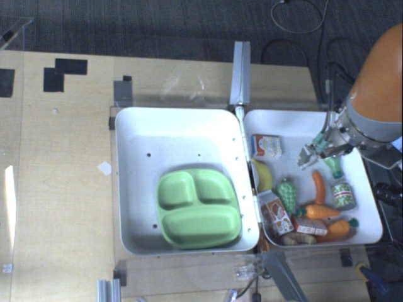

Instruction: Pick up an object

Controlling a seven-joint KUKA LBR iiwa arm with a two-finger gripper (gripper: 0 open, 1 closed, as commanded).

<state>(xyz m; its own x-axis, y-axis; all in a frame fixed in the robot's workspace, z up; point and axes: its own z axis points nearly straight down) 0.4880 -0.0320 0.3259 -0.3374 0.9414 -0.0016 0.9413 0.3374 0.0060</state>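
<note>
Hotdog [318,187] lies lengthwise, nearly straight up-down in view.

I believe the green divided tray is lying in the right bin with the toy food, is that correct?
Not quite: the camera view shows the green divided tray lying in the left bin; the toy food is in the right bin.

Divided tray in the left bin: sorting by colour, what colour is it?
Light green, clearest in the camera view.

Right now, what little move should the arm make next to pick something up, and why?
Probably lower straight down. The gripper hovers in the right bin over bare floor, holding nothing, with a green bottle just beside it and an orange sausage below, the closest things to grab.
</note>
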